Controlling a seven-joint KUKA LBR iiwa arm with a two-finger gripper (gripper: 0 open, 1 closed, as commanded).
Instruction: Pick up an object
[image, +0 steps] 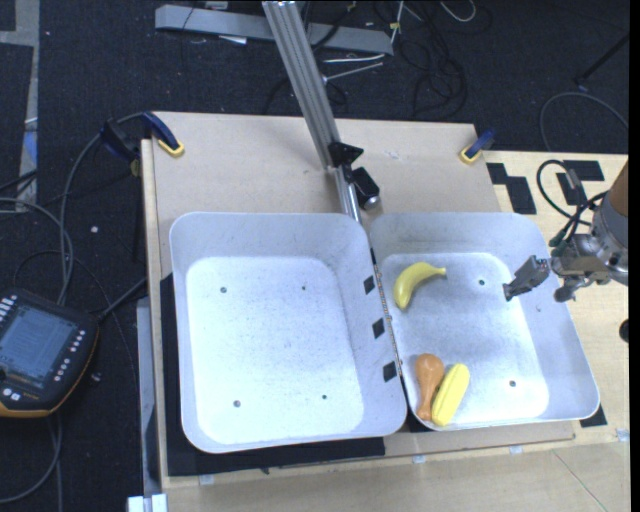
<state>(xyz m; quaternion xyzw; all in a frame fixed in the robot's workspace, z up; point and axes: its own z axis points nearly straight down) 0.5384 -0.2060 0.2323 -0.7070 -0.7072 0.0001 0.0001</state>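
Reaching in over the right edge of the worktop (260, 160), the arm (612, 225) brings its gripper (545, 282) above the right rim of the right bin (560, 340). Two dark fingers (523, 277) show, spread apart with a clear gap between them and nothing held in that gap. One finger points down and left over the bin's right side; the other sits just beyond the rim.

Three objects lie inside the right bin. A yellow banana (414, 281) rests in the far left part of that bin, near the wall that it shares with its neighbour, curved with its ends toward the far side and the left. It lies well apart from the gripper. At the near left corner of the same bin a yellow corn cob (451, 393) lies tilted, and an orange carrot-like piece (428, 380) lies just beside it on the left, the two touching along their lengths.

The left bin (200, 250) sits beside the right one, their rims meeting along a line marked by small black tabs. A slanted metal pole (312, 95) rises from the far edge of the worktop where the bins meet. Yellow and blue clamps (162, 134) grip the far corners of the worktop. On the floor to the left lies a handheld control pendant (35, 348) with cables.
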